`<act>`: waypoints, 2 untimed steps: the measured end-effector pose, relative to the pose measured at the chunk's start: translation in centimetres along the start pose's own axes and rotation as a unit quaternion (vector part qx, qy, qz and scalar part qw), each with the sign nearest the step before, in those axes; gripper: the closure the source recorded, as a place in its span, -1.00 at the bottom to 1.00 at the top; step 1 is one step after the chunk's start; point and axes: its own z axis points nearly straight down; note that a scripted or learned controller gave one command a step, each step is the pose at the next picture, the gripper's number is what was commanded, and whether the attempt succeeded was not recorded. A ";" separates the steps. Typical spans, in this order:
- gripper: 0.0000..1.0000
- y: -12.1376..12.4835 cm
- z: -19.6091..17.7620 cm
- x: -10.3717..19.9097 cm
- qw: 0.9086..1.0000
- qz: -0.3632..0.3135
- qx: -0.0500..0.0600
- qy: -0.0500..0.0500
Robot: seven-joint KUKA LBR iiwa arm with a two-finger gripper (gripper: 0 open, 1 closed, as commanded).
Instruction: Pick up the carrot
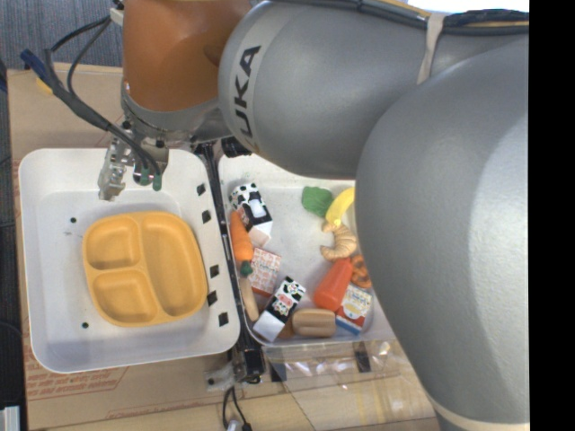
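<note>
The carrot is a short orange stick lying along the left wall of the right bin, partly tucked under a small milk carton. My gripper hangs over the back of the left bin, just beyond the yellow divided tray. It is well left of the carrot, across the wall between the bins. The fingers stand open with only white bin floor showing between them.
The right bin is crowded: a second cow-print carton, a pink carton, an orange bottle, a brown loaf, a green item, a banana. The big grey arm covers its right half.
</note>
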 end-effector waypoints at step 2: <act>1.00 2.0 -0.2 -0.5 1.000 -0.009 0.001 0.002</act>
